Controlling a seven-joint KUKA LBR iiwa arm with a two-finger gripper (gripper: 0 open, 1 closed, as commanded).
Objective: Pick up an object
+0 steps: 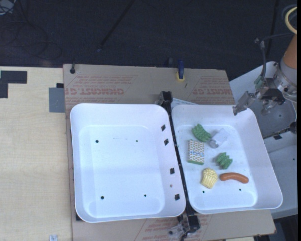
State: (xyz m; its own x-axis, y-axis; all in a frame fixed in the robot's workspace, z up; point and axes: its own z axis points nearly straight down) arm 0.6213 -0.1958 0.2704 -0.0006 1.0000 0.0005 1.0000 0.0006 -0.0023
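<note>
The right white bin holds several small items. A green ridged piece lies near its back, with a small clear-grey piece beside it. A patterned block sits in the middle, a yellow corn piece lies in front of it, a small green piece is to the right, and an orange sausage lies nearest the front right. My gripper hangs above the bin's back right corner, open, with nothing between its fingers. It is well apart from all the items.
The left white bin stands beside the right one, and black clips run along the shared wall. Both bins rest on a cardboard sheet. The wooden bench extends to the left. A grey fixture sits at the right.
</note>
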